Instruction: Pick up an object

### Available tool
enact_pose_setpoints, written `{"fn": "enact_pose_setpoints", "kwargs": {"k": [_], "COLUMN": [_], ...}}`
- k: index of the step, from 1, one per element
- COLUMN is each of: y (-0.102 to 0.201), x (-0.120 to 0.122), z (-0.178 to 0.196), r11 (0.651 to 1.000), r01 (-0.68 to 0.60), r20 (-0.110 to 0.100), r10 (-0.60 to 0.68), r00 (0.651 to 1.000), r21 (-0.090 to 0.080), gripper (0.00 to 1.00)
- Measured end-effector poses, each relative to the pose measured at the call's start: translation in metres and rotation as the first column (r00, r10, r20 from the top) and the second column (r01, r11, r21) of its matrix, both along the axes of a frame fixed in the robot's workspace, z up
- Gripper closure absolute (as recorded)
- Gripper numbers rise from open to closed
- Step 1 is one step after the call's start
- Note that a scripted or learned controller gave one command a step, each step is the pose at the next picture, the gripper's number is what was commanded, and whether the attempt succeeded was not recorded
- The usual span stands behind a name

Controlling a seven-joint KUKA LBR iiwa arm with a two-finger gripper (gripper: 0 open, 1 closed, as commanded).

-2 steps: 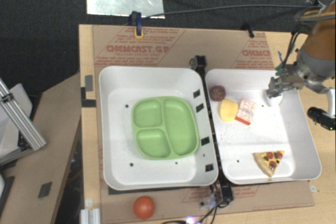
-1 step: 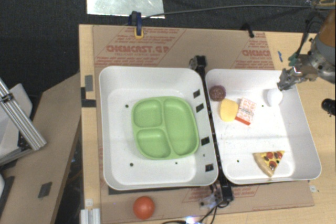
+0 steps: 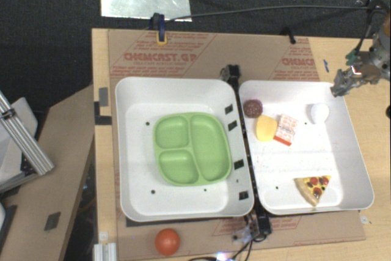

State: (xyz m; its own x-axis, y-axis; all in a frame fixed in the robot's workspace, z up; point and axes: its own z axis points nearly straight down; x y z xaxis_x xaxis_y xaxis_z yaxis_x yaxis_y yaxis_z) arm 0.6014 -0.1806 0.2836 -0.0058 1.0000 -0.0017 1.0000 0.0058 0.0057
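Objects lie in the right bin [image 3: 351, 150]: a dark red ball [image 3: 253, 108], a yellow piece [image 3: 266, 128], a red-white packet [image 3: 286, 129], a white ball [image 3: 317, 112] and a pizza slice [image 3: 314, 187]. At the right edge the gripper [image 3: 342, 84] hangs over the bin's far right corner, near the white ball; whether it is open or closed, I cannot tell
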Motion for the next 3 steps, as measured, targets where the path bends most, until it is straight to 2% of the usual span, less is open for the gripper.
{"fn": "enact_pose_setpoints", "kwargs": {"k": [2, 3], "y": [0.122, 0.166], "x": [0.004, 0.007], "z": [-0.015, -0.029], "r11": [1.0, 1.0], "r01": [-0.001, -0.003], "r20": [-0.004, -0.005], "r10": [0.001, 0.003], "r00": [1.0, 1.0], "r21": [0.002, 0.003], "gripper": [1.0, 1.0]}}
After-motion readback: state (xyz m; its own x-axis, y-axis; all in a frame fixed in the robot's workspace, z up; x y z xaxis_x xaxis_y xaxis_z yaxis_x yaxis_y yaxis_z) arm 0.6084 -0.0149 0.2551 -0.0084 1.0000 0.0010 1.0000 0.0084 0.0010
